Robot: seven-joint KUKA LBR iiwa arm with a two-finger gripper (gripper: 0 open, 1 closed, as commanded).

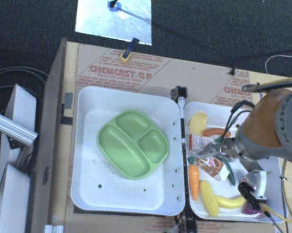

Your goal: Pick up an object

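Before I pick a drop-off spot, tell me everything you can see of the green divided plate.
The green divided plate is pale green, looks like moulded plastic, and is rounded with raised ridges splitting it into three compartments, all bare. It lies flat, turned at an angle, near the middle of the left white bin, resting on the bin floor. Nothing else touches it.

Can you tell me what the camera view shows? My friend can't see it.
A grey and orange robot arm reaches over the right bin of toy food. The left bin holds a green divided plate.
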